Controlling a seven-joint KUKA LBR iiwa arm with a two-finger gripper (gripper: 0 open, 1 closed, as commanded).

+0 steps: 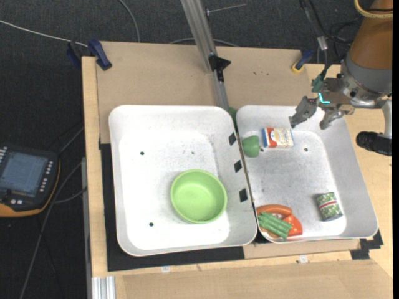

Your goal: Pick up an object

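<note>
My gripper (pixel 315 115) hangs over the far edge of the right bin (pixel 293 167), its two fingers spread open with nothing between them. Just below and left of it lies a small white carton with red and blue print (pixel 276 137). A green round object (pixel 250 146) rests against the bin's left wall beside the carton. A small green can (pixel 328 205) lies near the right front. At the front edge sits an orange and green bundle of toy vegetables (pixel 278 222). A green bowl (pixel 198 196) stands in the left bin (pixel 143 136).
A slanted metal pole (pixel 202 33) crosses the bench behind the bins. Blue clamps (pixel 98 54) sit at the bench's far corners. Black clips (pixel 237 166) line the seam between the bins. A handheld pendant (pixel 25 178) lies on the floor at left.
</note>
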